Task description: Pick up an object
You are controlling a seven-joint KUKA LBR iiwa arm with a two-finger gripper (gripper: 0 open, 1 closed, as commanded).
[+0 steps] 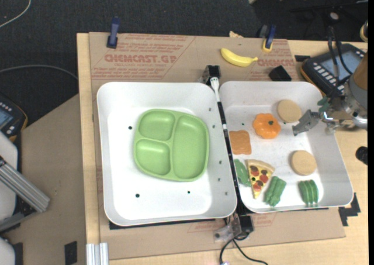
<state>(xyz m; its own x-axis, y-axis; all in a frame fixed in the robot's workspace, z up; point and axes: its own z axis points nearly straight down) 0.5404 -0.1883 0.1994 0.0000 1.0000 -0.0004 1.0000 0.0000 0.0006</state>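
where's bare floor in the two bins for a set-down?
Left bin: a bare strip rings the green divided plate, widest along the top and bottom. Right bin: bare patch at top left, between the rim and the orange pumpkin. Its lower half is crowded: pizza slice, green vegetables, round cookie. Gripper hangs over its right side.

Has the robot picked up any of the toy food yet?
Not yet. The end effector is over the right bin, beside the tan round cookie and the orange pumpkin, with nothing between its fingers. All the food sits in the bin, so grabbing and lifting are left.
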